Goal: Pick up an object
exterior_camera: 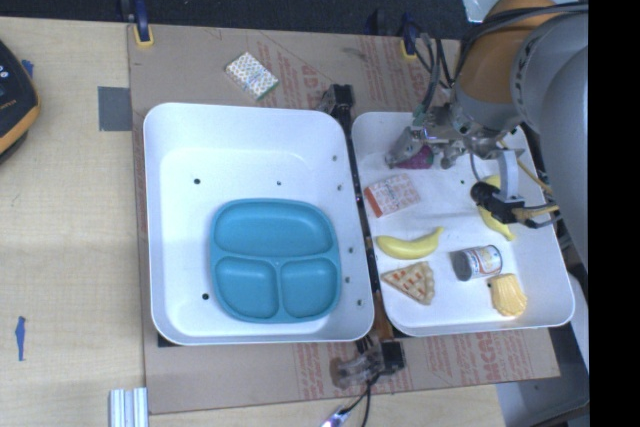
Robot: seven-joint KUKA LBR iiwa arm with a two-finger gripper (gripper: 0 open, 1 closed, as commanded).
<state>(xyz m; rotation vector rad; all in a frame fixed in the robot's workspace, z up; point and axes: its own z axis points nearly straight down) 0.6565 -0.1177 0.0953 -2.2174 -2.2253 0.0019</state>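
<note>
My gripper (418, 147) hangs low over the far left corner of the right bin (560, 310), and the grey arm with its orange band (505, 40) reaches in from the right. A small magenta object (424, 156) lies right under the gripper, partly hidden by it; I cannot tell whether the two touch. Closer to the front of this bin lie a red-and-white packet (391, 194), a yellow banana (408, 242), a pizza-slice toy (410, 281), a small can (477, 262) on its side and a yellow block (508, 295).
The left bin (170, 155) holds a blue divided plate (274, 258). A yellow-and-black cable piece (497, 205) hangs beside the arm over the right bin. A patterned square (250, 74) lies on the cardboard behind the left bin.
</note>
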